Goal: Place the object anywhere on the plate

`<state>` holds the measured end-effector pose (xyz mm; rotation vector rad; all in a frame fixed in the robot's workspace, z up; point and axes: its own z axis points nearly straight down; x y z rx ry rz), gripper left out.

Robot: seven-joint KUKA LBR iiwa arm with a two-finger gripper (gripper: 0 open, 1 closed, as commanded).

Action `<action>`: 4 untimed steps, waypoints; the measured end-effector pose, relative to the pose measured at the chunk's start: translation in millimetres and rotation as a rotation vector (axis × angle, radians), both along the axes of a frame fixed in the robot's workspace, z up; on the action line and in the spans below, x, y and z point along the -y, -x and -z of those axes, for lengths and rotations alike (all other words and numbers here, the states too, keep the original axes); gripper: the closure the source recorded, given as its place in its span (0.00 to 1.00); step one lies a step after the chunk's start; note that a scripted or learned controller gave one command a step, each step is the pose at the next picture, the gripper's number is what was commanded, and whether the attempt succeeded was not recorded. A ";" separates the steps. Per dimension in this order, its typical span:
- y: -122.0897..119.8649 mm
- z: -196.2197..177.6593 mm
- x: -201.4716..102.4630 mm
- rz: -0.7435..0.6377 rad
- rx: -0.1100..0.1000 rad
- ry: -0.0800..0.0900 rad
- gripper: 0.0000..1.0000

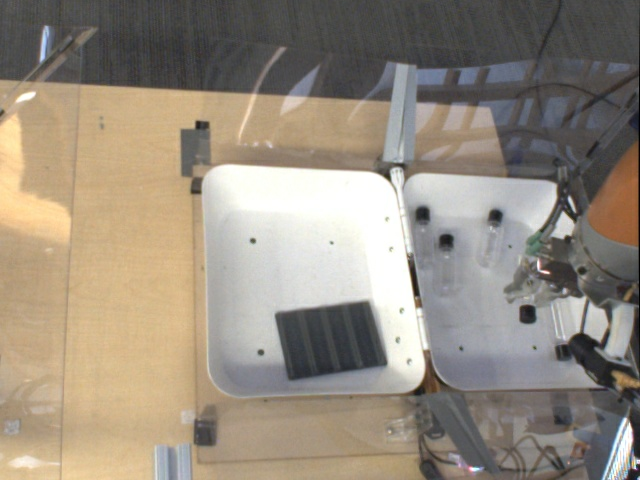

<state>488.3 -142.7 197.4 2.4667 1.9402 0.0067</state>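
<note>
**Pincer low over a vial in the right bin, plate waiting in the other bin**

The pincer [528,280] hangs low in the right bin [470,366], at the end of the arm [612,218] reaching in from the side. Whether it is apart or together: cannot tell, the wrist clutter and cables hide it. No object can be seen clamped in it, so I count nothing as held.

Just below the pincer sits a black cap [527,314], probably the closest vial and the likely target. Its clear body is too faint to make out.

Three other vials [446,253] lie to the pincer's left in the same bin, loose and apart from each other, caps toward the far edge.

The plate [330,340], dark and ribbed, lies well off to the pincer's left, across the divide in the left bin [300,198], flat near that bin's front edge, which leaves its top open for a drop.

Judgement: pick stage, task barely begun. Clear, round vials may roll or slip when grasped.
</note>
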 end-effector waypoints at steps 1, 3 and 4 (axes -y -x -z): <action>-40.1 61.0 -60.0 0.087 -0.005 -0.001 1.00; -173.6 12.8 -178.9 -0.011 -0.003 0.000 1.00; -180.9 11.9 -251.3 0.009 -0.001 -0.001 1.00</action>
